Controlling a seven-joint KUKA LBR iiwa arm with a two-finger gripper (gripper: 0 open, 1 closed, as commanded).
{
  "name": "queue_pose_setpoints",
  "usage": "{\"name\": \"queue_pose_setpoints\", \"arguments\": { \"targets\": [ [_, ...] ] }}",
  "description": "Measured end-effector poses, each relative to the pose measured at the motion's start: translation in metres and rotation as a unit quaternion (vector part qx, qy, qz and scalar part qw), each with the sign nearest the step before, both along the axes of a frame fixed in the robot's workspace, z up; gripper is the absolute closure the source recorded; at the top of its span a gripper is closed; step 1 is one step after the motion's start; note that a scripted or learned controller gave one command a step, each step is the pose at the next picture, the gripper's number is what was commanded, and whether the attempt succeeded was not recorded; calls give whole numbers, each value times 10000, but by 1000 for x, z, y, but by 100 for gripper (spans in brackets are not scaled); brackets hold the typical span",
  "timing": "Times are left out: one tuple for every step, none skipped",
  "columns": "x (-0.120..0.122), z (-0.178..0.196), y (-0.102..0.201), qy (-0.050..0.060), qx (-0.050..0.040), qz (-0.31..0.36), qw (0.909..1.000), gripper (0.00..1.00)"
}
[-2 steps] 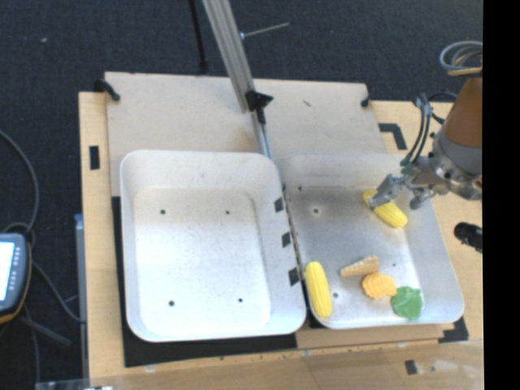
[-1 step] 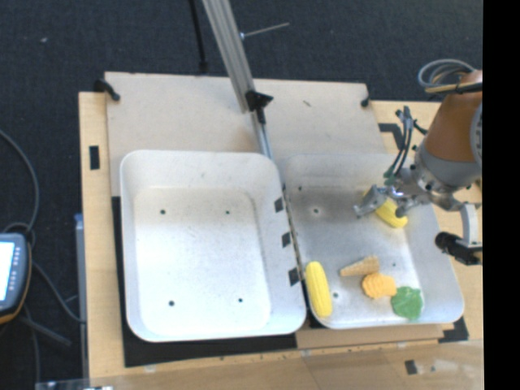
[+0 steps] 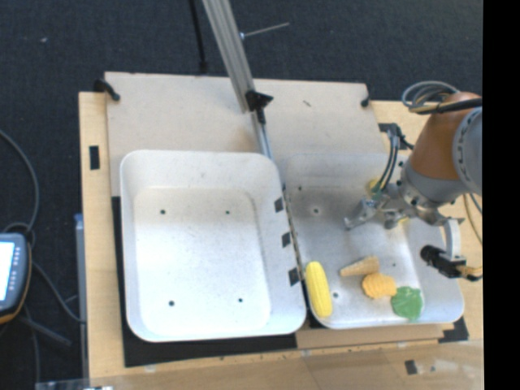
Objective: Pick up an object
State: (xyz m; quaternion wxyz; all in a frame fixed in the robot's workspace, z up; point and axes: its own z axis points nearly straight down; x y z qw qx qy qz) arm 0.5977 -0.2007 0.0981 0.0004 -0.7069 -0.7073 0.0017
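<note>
On the wooden bench [image 3: 195, 108], the right bin [image 3: 325, 181] holds a toy corn cob [image 3: 318, 289] by its front-left corner, untouched; I cannot tell the gripper [image 3: 375, 214] state, so nothing looks picked yet.

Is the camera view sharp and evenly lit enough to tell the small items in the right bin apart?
Camera view: soft but even light, no glare; the yellow corn cob, tan cone-shaped piece and green leafy lump separate by colour; the gripper area is blurry.

arm: grey kuka arm with orange band [image 3: 443, 149], reaching in from right
gripper: two-finger metal gripper [image 3: 370, 215], low, pointing left
</note>
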Motion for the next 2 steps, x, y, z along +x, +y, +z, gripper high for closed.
{"name": "queue_pose_setpoints", "arguments": {
  "targets": [
    [2,15,-1,-41,-4,-8,10000,100],
    [8,60,1,-45,0,17,10000,100]
  ]
}}
